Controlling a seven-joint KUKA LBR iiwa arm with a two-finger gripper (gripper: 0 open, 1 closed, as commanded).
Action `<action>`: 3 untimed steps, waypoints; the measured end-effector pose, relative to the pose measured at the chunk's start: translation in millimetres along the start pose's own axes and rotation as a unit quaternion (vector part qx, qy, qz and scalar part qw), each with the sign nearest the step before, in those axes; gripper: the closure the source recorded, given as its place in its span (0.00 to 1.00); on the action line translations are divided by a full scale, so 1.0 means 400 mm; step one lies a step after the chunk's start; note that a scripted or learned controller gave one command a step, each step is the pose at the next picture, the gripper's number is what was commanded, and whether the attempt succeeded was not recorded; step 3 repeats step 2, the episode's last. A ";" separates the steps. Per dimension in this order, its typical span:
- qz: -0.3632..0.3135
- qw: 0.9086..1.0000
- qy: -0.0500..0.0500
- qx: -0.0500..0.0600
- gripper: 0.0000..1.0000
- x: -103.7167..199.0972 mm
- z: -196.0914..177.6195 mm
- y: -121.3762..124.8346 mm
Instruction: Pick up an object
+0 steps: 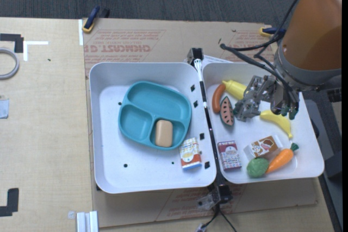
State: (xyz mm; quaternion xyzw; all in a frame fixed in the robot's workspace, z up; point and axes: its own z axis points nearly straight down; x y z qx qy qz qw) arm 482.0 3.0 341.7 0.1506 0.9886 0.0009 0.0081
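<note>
Camera view, arm w/ gripper (246, 108) low inside right bin (307, 168), reaching in from the right. Finger state: cannot tell, linkage too cluttered to read. Nothing visibly held. Candidate objs relative to the gripper: watermelon slice (227, 111) just beside it toward the left bin (100, 133); hot dog (217, 97) a bit beyond; mustard bottle (235, 87) near, on the far side; banana (277, 121) close on the arm side; red carton (229, 155), cookie box (264, 147), carrot (280, 159), green veg (257, 167) nearer the camera. Step, as judged: approach/descent, grasp not yet confirmed. Next move calls for centring over one obj, prob. the slice, closing, then lifting clear w/o snagging neighbours.
</note>
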 end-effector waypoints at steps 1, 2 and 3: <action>-0.057 0.998 0.006 0.001 1.00 0.013 0.040 0.013; -0.057 0.998 0.003 0.001 1.00 0.009 0.015 0.014; -0.057 0.998 0.003 0.001 1.00 0.009 0.015 0.014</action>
